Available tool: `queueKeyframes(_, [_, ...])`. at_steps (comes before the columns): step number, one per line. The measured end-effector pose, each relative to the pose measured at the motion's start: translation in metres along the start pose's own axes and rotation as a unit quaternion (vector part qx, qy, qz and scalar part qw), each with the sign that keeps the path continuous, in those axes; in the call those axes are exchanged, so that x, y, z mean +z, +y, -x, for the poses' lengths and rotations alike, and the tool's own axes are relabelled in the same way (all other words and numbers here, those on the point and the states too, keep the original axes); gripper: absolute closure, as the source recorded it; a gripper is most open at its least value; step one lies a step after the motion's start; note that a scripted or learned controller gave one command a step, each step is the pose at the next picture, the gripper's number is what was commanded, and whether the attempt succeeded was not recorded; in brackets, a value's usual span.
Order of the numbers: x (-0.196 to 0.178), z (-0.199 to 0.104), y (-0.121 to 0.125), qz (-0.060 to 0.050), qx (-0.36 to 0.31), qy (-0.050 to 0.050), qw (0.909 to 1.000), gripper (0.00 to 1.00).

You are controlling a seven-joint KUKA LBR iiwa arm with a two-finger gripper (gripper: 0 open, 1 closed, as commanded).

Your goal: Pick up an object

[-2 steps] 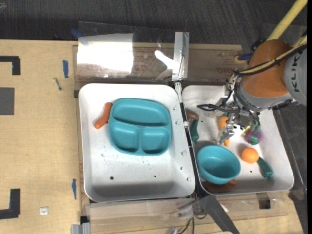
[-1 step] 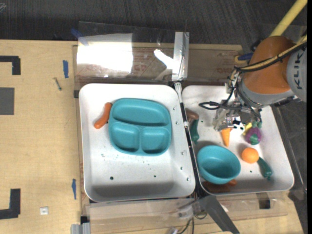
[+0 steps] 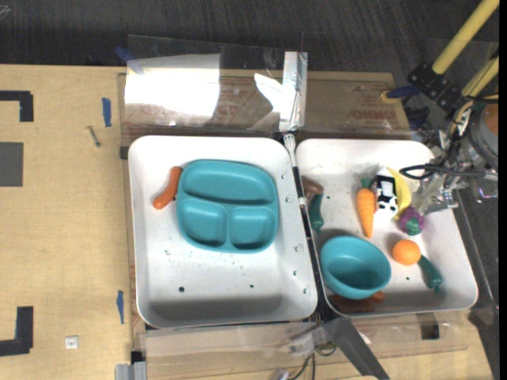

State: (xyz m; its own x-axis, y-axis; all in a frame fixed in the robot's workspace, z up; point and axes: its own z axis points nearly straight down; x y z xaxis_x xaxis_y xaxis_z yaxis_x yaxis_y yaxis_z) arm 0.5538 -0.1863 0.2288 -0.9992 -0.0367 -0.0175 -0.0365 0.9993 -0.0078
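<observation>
The right bin (image 3: 463, 291) holds a carrot (image 3: 365, 210), a small orange fruit (image 3: 406, 252), a black and white toy (image 3: 386, 195), a yellow banana (image 3: 402, 188), a purple object (image 3: 411, 222), a teal bowl (image 3: 356, 265) and a dark green piece (image 3: 432, 274). My gripper (image 3: 428, 200) reaches in from the right edge, low over the right bin's far right part. It sits just above and to the right of the purple object, next to the banana. I see nothing lifted off the bin floor.
The left bin (image 3: 150, 291) carries a teal divided plate (image 3: 227, 203) with an orange sausage (image 3: 167, 188) beside it. Another green piece (image 3: 315, 210) lies by the wall between the bins. Clear plastic sheeting (image 3: 214, 93) stands behind the bins. Cables and yellow bars (image 3: 467, 26) crowd the upper right.
</observation>
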Motion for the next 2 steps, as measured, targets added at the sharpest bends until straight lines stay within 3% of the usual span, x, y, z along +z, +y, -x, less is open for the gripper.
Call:
queueKeyframes(1, [0.005,-0.001,0.004,0.003,-0.003,0.005,1.0000,0.00])
queueKeyframes(2, [0.113,-0.002,0.023,0.003,-0.001,0.002,1.0000,0.00])
